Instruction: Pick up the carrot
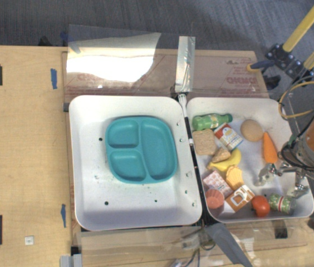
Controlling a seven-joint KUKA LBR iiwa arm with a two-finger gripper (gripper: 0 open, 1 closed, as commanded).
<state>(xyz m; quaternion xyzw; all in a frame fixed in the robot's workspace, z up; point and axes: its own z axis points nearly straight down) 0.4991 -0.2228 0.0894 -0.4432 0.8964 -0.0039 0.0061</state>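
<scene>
just below the carrot, the gripper hovers, spread.

We logged the carrot in the right bin, toward its right side. Orange, smooth, short and tapered. It lay flat on the white floor, long axis near vertical in the view, slightly tilted, broader end toward the bottom. A tan round item sat just beside its upper left. We could not tell whether the two touched.
</scene>
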